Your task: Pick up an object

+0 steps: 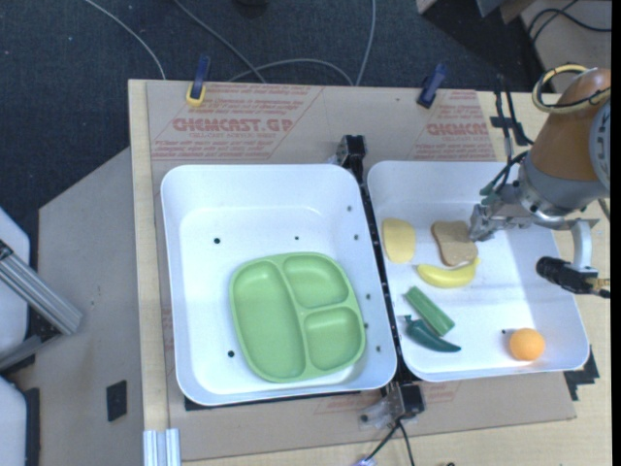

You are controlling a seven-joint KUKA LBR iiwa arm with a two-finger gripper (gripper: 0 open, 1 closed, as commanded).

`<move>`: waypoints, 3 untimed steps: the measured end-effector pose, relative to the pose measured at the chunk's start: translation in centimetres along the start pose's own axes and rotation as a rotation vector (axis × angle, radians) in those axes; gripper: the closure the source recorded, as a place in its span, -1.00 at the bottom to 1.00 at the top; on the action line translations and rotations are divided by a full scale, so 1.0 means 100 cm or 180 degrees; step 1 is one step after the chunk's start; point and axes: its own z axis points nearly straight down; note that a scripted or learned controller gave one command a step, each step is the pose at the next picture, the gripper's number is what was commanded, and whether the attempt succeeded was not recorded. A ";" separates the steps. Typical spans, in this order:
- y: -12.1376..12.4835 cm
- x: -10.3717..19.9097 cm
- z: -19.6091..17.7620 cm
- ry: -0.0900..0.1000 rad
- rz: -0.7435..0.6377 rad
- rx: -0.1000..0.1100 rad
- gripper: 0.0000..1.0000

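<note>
Lighting is even and fairly bright, from overhead. The two white bins (194, 289) read near overexposed, with detail on their floors washed out. Shadows are soft and short: a faint one lies under the green tray (296, 314), another beside the banana (447, 275). The dark floor (78, 66) at far left is underexposed and holds little detail. Overall sharpness is moderate, with slight softness and compression grain. The arm (568, 139) at right is mildly blurred. Straight board edges show slight bowing toward the frame corners.
</note>
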 end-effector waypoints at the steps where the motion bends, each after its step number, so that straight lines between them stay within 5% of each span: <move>1: -0.008 -0.004 -0.053 -0.0008 0.0003 0.0001 1.00; 3: -0.015 -0.004 -0.146 -0.0008 -0.0004 -0.0001 1.00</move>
